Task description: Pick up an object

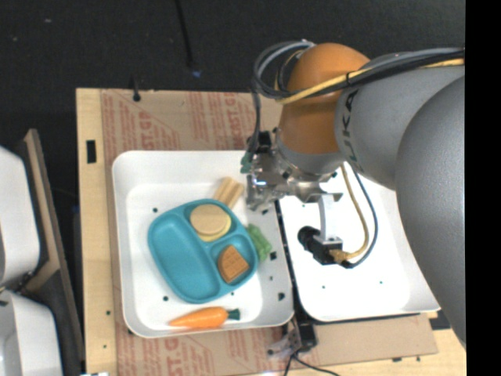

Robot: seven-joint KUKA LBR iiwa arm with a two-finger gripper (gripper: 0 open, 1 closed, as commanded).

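Note:
In the left bin (133,210) lies a blue divided tray (184,261) with a round tan biscuit (210,220) and a brown toast piece (232,263) in its compartments. An orange carrot (202,317) rests near the bin's front wall. A pale wooden block (228,190) sits just behind the tray, and a green piece (260,242) lies to the tray's right. My gripper (257,196) hangs over the bin's right side, between the block and the green piece, with nothing seen in it.
The right bin (376,288) lies under the arm's grey body. A black plug on a looped cable (321,247) hangs over that bin. Cardboard (172,124) covers the bench around both bins.

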